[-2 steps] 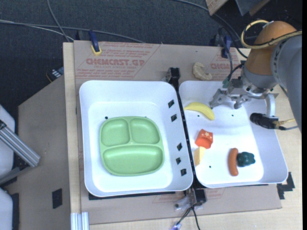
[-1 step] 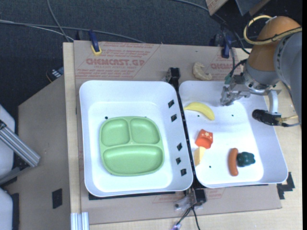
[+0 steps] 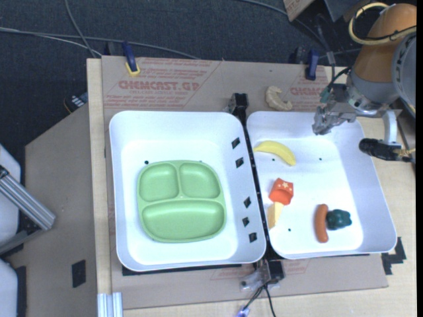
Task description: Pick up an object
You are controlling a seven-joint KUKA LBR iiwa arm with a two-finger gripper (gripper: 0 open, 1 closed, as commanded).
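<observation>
A: Where's the gripper [image 3: 325,125] right now?

B: Over the back edge of the right bin [image 3: 370,177], near its far wall. Nothing sits between the fingers; whether they're spread or closed I cannot tell.

A: And things to pick?

B: All in the right bin: a banana [image 3: 275,152] closest to the gripper, a red block [image 3: 282,190] with a yellow piece [image 3: 271,214] just below it near the divider, then a sausage [image 3: 321,222] touching a dark green lump [image 3: 339,219] at the front.

A: What could go wrong?

B: I'd guess a descent straight down grabs bare bin floor or clips the wall. The banana is curved and lies flat, so it could slip out. The sausage and green lump touch, so the fingers might nudge one while closing on the other.

A: Any writing?

B: Red print on the surface [image 3: 165,84] reads "CHEMCAST GP". The left bin [image 3: 125,177] holds a green tray [image 3: 182,201], unlabelled.
</observation>
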